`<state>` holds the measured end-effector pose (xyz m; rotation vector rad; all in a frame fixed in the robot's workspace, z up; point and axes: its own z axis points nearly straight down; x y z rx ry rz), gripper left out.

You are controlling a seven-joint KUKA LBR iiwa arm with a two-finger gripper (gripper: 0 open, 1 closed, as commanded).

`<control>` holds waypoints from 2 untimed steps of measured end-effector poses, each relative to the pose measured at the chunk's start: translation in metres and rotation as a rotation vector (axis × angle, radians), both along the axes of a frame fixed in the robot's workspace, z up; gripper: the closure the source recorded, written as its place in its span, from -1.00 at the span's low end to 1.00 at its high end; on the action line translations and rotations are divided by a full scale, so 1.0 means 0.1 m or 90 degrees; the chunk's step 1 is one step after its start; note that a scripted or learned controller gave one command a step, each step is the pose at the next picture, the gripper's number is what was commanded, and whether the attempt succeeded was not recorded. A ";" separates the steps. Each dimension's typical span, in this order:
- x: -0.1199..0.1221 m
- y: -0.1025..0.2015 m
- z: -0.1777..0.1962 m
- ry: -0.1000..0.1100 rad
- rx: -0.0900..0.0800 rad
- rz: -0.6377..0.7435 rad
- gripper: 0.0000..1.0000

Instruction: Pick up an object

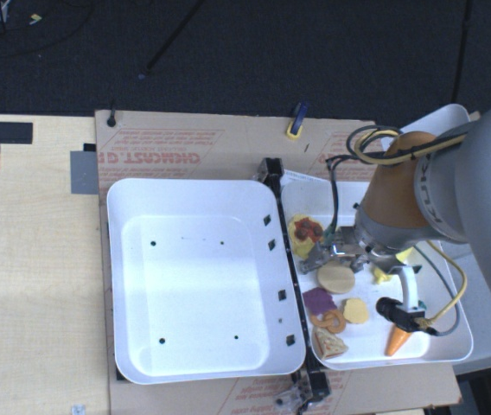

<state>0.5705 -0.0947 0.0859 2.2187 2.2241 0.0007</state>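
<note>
Arm: you see the grey KUKA arm with its orange band [398,188] reaching in from the right, bent down over the right bin.

Gripper: your two-finger gripper [330,251] sits low inside the right bin at its upper left part, just above the round tan disc. You cannot tell its state from this slant; the wrist hides it, so you have no sign of a grasp.

Right bin: the shallow white plastic bin on the right [460,346] holds all the small objects.

Objects near the gripper: a red and yellow crumpled item [305,229] lies just left of the gripper, near the bin's left wall. A round tan disc [337,279] lies just below the gripper; whether they touch is unclear.

Objects lower down: a purple flat piece [318,300] rests beside the left wall, with a brown pretzel-shaped ring [333,321] touching its lower edge. A pale yellow round piece [357,311] sits just right of the ring. A tan wedge-shaped piece [330,345] lies at the bin's bottom left corner. An orange carrot-shaped toy [398,340] lies tilted near the bottom.

Left bin: the larger shallow white plastic bin on the left [124,318] stands side by side with the right one.

Bench: both bins rest on a brown cardboard sheet [185,145] with red printing.
</note>
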 end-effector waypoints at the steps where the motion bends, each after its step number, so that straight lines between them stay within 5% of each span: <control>1: 0.51 0.05 0.02 0.000 0.000 0.000 -1.00; 2: 0.74 0.12 0.02 0.001 0.000 0.000 -1.00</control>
